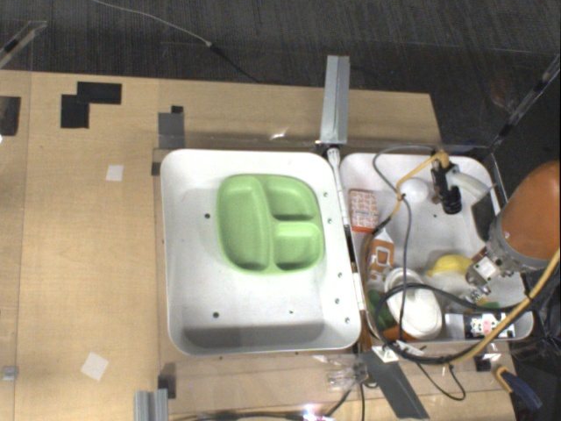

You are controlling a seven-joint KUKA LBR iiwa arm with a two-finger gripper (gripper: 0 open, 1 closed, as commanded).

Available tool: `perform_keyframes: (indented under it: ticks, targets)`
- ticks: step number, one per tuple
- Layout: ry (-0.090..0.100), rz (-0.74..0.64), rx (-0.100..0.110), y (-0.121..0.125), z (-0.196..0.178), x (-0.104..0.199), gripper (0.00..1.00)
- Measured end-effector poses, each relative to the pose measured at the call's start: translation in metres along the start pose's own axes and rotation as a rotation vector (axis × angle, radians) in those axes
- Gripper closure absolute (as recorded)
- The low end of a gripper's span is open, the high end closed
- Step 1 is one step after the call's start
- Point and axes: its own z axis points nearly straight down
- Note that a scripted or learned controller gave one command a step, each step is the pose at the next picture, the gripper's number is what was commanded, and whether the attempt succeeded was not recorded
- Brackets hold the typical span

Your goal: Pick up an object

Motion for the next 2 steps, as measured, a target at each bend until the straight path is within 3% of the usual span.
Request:
perform_keyframes:
  ticks: [2]
  targets:
    - [-0.015, -0.27, -0.01, -0.0097, 0.0023, 0.0112, 0.0]
